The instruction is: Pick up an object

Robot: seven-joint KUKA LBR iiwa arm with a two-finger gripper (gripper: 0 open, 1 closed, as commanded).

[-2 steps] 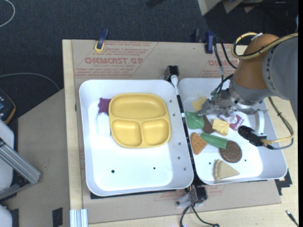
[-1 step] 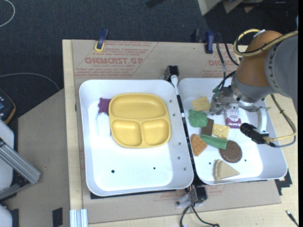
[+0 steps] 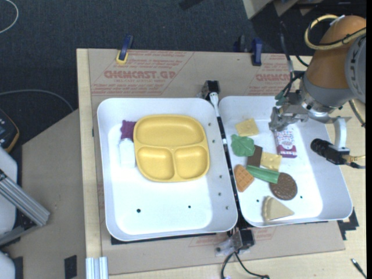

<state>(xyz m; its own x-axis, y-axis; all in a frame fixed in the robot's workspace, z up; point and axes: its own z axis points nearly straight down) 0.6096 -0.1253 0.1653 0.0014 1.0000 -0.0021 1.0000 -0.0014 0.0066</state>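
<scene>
1 pink-and-white packet [image 3: 286, 142] lies flat in the right bin [image 3: 331, 182] at 1 o'clock, just below the gripper [image 3: 279, 120] (finger spread: cannot tell). Risk: a flat packet may slip, or fingers catch the yellow cheese slice [image 3: 247, 127] at 9 o'clock.

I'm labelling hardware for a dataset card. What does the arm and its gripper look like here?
The arm is rounded and bulky, with a grey shell and a broad orange band above the wrist. A yellowish cable loops beside the orange part. Below it sits a grey metal wrist block leading to the small, dark gripper, with thin wires alongside it.
</scene>
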